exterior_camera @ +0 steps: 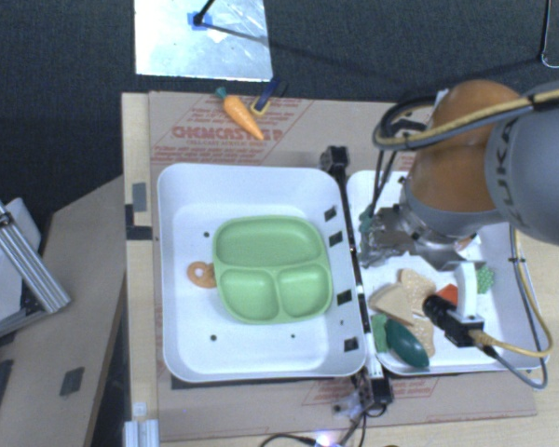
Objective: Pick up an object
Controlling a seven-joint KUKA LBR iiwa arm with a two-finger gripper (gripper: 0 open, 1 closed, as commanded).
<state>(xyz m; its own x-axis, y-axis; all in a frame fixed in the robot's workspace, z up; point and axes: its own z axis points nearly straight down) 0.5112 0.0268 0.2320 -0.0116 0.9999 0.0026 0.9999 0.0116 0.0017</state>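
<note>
Hovering low in the right bin (503, 343) | gripper (384, 238) at centre right of frame; you cannot tell its state | nearest pick, tan piece (405, 296), lies just below it toward lower right; green object (408, 345) further down

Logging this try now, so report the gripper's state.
Gripper: low over the right bin; open or shut cannot be told.

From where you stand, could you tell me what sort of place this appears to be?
Most likely a robotics lab's grasping test bench: a grey arm reaches over two white bins, which hold toy-like items such as a green divided plate, and a toy carrot lies on cardboard behind.
</note>
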